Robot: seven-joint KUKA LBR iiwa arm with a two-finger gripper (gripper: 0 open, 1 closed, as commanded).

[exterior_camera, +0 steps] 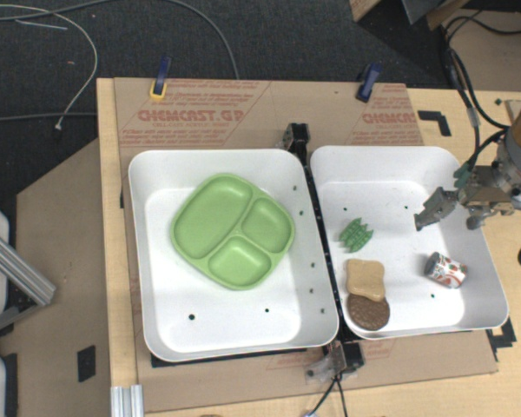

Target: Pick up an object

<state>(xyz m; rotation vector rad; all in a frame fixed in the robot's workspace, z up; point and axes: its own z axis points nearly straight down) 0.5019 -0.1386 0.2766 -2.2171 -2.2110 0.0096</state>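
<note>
Two white bins sit side by side on the bench. Nearest the left, the left bin (156,320) carries a green divided plate (233,230) lying flat near its middle; it looks like light, stiff plastic, smooth and broad, so I judge it a poor fit for a two-finger grip except at its thin rim.

Moving right, the right bin (399,168) holds four small things. A green toy (356,233) lies near its left wall, small and probably light. Toward the near-left corner lie a tan bread-like piece (366,275) and, touching it on the near side, a brown round patty (367,311); both look flat and low, hard to get fingers under.

Near the right wall a small red-and-white can (445,270) lies on its side. It seems rigid, light and liable to roll; gripping across its round body looks best.

Above the bin's far-right part hangs the gripper (450,208), fingers spread apart with nothing between them. Its wrist is cut off at the edge, and the can's label is too small to read.
</note>
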